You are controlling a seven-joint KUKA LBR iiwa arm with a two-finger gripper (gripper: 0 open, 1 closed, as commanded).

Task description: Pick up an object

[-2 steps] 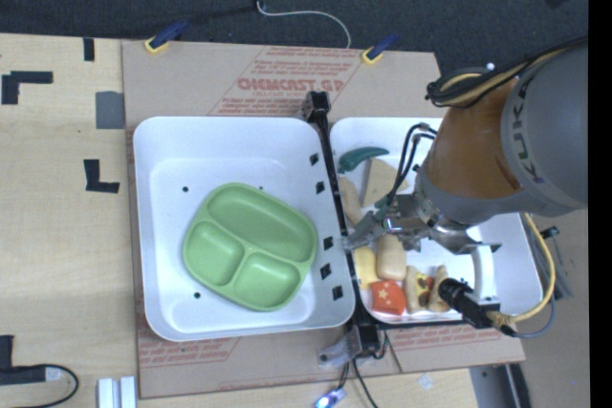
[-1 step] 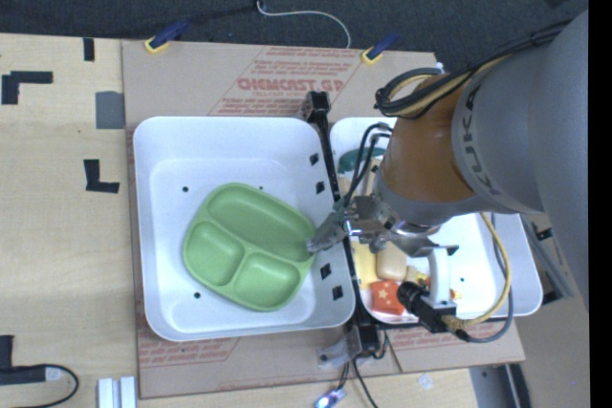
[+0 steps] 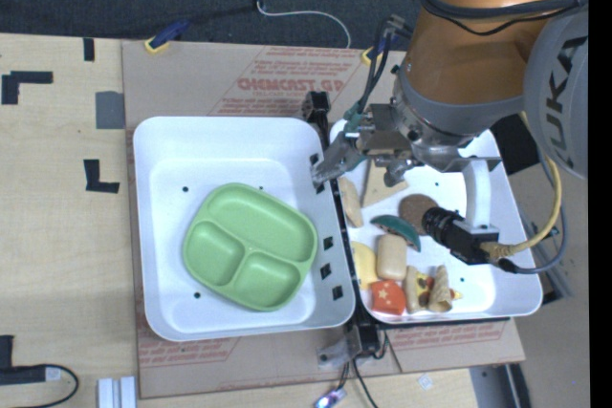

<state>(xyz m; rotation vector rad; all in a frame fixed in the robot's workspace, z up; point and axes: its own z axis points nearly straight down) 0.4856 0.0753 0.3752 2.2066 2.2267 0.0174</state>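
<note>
My gripper [image 3: 363,169] hangs over the back left of the right bin [image 3: 521,299], its fingers spread and nothing between them. Just below it lie a tan elongated piece [image 3: 352,204] and a cream wedge [image 3: 382,192]. Further forward are a brown disc [image 3: 417,207], a teal curved piece [image 3: 396,226], a cream block [image 3: 390,255], a yellow piece [image 3: 362,263], a red piece [image 3: 386,297] and a brownish lump [image 3: 439,289]. The arm's bulk hides the back of this bin.
The left bin [image 3: 153,140] holds a green divided plate [image 3: 251,246]. The wall between the two bins [image 3: 337,234] runs right beside my gripper's left finger. Brown cardboard lies under both bins, and a cable trails across the dark floor behind.
</note>
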